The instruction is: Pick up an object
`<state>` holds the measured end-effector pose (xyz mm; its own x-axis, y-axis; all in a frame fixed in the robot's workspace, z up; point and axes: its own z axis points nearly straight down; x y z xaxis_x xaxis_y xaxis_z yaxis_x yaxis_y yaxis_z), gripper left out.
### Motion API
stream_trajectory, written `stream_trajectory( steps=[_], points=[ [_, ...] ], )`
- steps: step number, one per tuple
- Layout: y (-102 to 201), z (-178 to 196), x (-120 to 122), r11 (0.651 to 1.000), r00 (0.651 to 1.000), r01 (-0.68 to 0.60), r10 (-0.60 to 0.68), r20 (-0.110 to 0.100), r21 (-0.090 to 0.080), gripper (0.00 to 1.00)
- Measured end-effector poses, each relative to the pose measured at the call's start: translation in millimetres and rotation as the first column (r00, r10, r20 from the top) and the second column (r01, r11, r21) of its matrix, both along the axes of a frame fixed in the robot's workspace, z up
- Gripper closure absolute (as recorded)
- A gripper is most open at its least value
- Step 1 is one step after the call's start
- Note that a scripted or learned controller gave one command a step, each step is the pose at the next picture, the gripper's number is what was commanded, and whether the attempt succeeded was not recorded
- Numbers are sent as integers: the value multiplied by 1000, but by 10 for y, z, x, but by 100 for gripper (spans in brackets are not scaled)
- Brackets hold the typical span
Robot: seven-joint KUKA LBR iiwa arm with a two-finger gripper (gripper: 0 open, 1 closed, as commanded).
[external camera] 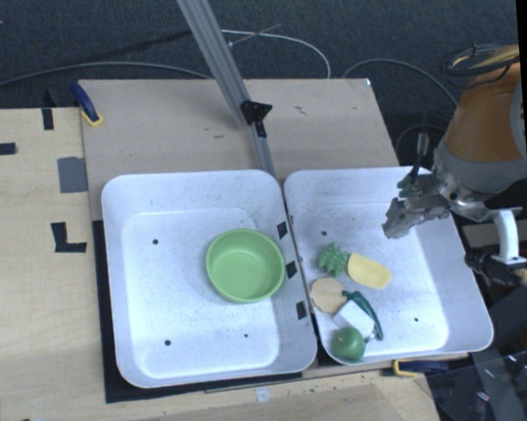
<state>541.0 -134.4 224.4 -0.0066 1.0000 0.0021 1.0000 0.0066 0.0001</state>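
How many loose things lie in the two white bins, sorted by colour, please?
Green: 3, namely the green plastic bowl in the left bin, the small leafy green piece and the round green ball in the right bin
Yellow: 1, the yellow oblong piece
Tan: 1, the tan round disc
White and green: 1, the white tool with a dark green handle
Total: 6

Two bins sit side by side in the lower middle of the frame. The left bin [140, 260] holds a bowl [245, 265] near its right wall. The right bin [434, 301] holds a cluster of small items [347, 294] in its lower left part, with the gripper [401, 223] above its upper right part.
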Motion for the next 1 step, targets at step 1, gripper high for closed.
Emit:
stream_trajectory(
  steps=[1],
  points=[
    [485,-89,40,1000,1000,0,0,-3,0,100]
  ],
)
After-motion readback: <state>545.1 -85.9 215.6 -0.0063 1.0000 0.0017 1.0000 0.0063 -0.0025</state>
